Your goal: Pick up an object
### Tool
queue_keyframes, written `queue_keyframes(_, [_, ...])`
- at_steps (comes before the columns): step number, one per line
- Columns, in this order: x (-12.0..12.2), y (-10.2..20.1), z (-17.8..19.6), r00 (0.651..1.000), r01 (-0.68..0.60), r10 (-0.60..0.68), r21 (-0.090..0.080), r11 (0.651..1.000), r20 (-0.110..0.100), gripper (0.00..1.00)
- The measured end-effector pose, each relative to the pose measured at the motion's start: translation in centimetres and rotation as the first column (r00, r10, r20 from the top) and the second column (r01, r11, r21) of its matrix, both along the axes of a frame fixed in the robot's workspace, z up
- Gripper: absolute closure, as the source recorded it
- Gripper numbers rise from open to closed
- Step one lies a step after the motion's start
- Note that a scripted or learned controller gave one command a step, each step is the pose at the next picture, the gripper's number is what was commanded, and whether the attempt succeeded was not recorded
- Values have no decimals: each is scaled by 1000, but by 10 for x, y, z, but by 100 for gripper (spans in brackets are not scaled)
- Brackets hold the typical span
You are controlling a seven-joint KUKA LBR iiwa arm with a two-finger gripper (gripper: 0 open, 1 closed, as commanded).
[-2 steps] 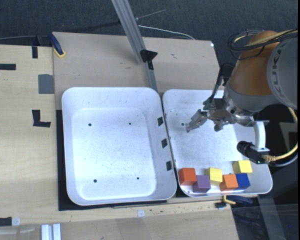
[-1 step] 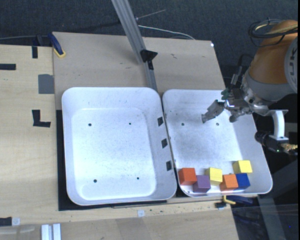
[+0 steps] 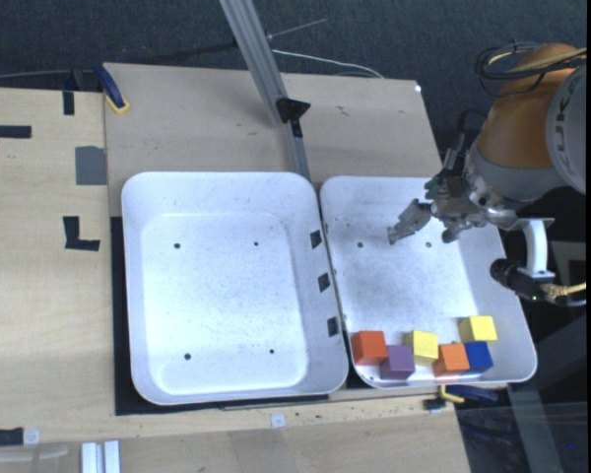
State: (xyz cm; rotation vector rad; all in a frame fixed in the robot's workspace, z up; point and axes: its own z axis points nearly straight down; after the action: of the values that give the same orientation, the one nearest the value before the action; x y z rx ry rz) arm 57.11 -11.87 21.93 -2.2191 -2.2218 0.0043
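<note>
In the right bin (image 3: 374, 200), blocks (image 3: 424, 348) lie well apart from the spread, empty pincer (image 3: 431, 227).

speckled white bins (image 3: 227, 190), orange (image 3: 369, 345), yellow (image 3: 425, 344), purple blocks (image 3: 401, 360)

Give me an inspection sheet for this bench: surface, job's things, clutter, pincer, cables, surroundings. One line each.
Surface: wooden bench bearing a left bin and a right bin, both white and speckled.
Job's things: six small blocks along the right bin's near edge: orange block, purple block, yellow block, second orange block, blue block, second yellow block.
Clutter: black clips on the rim between the bins.
Pincer: pincer over the right bin's far half, apart from the blocks, nothing between its fingers.
Cables: thin white cable behind the bench; black cable looped over the arm.
Surroundings: slanted metal pole; dark carpet.
</note>
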Motion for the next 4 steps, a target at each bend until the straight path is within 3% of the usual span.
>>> queue_keyframes(3, [-8,3,-2,1000,1,-1,1,1000,1,0])
queue_keyframes(4, [-18,22,-5,1000,-1,1,1,1000,0,0])
